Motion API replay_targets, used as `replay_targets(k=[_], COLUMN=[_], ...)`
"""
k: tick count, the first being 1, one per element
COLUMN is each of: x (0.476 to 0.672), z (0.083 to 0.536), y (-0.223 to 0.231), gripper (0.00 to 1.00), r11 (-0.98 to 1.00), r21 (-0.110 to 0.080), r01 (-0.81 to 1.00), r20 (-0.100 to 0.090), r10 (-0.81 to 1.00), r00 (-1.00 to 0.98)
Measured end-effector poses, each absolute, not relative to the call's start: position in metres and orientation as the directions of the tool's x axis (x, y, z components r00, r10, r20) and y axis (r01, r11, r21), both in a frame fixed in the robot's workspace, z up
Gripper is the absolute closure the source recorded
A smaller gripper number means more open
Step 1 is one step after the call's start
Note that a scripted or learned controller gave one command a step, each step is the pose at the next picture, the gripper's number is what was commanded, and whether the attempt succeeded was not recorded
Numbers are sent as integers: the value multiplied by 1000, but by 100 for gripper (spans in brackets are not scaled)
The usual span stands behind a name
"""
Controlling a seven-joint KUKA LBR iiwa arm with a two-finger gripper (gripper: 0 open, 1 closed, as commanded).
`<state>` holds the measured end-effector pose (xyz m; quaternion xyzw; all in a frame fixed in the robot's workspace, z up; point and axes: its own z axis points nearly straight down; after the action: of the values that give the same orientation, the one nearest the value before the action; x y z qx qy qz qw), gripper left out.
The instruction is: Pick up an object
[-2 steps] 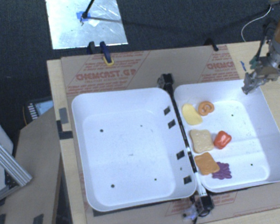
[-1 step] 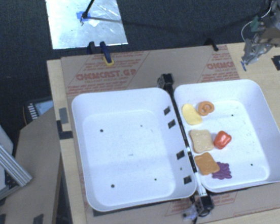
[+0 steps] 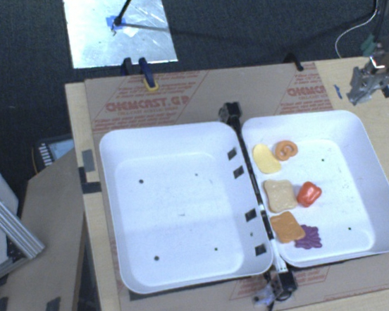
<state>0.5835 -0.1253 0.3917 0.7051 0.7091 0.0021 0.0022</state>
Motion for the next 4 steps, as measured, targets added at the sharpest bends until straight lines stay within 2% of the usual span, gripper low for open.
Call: replay_targets(k=[1, 2, 3, 4], x=[521, 511, 514, 486], z=[397, 426, 469, 455], y=[-83, -28, 30, 80], gripper=[100, 100, 100, 100], r11=[8, 11, 10, 10], r21=[3, 6, 7, 1], r01=[1000, 1000, 1000, 1000], r20=[1, 1, 2, 2], r10=[1000, 1000, 1000, 1000], r00=[-8, -11, -10, -10])
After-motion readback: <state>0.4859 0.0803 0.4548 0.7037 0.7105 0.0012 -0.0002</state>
